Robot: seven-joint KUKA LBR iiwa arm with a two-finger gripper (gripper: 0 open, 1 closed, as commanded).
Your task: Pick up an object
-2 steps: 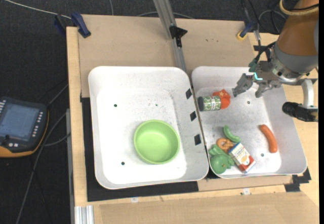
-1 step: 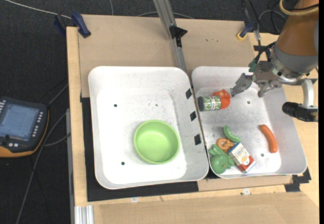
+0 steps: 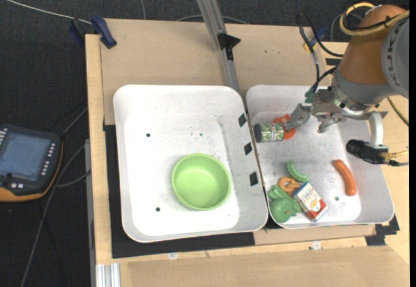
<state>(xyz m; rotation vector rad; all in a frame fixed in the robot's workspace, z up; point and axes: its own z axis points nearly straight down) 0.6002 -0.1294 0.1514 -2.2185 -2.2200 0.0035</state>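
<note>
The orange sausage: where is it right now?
The sausage lies in the right bin, near its right wall, right of the small carton and below the gripper.

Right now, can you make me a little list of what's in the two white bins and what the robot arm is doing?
left bin: one green bowl
right bin: small bottle lying down, orange sausage-shaped toy, green toys, small colourful box
arm: reaches in from the right, above the right bin
gripper: open, beside the bottle, one finger near its red end
held: nothing seen between the fingers
</note>
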